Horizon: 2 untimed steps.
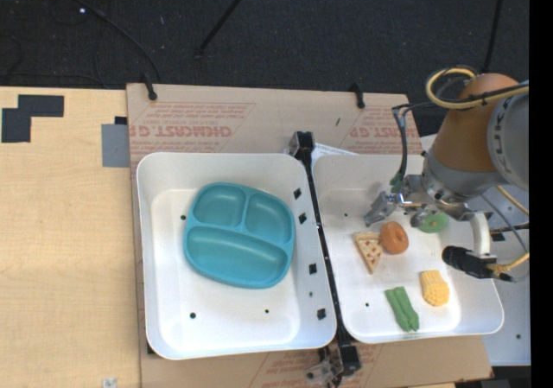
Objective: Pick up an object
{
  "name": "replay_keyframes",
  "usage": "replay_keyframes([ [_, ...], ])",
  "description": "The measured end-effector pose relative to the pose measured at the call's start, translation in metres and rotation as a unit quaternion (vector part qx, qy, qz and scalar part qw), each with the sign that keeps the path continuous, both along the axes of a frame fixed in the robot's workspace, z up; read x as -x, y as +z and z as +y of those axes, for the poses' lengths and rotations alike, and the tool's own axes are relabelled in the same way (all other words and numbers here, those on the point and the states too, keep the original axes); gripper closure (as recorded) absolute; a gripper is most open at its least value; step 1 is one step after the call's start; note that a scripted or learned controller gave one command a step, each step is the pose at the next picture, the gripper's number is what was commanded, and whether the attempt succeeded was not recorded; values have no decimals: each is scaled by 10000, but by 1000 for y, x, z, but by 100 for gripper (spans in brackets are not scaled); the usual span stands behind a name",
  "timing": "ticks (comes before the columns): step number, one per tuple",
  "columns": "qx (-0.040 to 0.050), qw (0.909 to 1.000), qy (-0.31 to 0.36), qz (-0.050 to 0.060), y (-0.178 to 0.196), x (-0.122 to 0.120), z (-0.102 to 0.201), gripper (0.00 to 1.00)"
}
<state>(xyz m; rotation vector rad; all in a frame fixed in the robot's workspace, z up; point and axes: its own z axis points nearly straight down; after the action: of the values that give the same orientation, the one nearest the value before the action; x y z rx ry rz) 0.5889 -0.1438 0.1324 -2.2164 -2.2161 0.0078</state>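
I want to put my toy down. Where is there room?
Left bin: bare floor around the plate. Right bin: bare near the divider. Crowded by the pincer, orange, pizza, corn, bean.

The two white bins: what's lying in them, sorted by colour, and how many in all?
Teal: 1, the divided plate in the left bin.
Orange: 1, the round piece in the right bin.
Yellow: 2, the corn cob and the pizza slice.
Green: 2, the long pod and a small round piece.
Total: 6

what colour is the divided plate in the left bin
Teal blue. The divided plate shows clearly in the camera view, lying in the left bin.
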Motion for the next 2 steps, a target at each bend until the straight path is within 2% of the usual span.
replay_keyframes([
  [1, 5, 10000, -2, -21, -47, 1, 1, 0],
  [2, 3, 10000, -11, -26, -35, 0, 0, 100],
])
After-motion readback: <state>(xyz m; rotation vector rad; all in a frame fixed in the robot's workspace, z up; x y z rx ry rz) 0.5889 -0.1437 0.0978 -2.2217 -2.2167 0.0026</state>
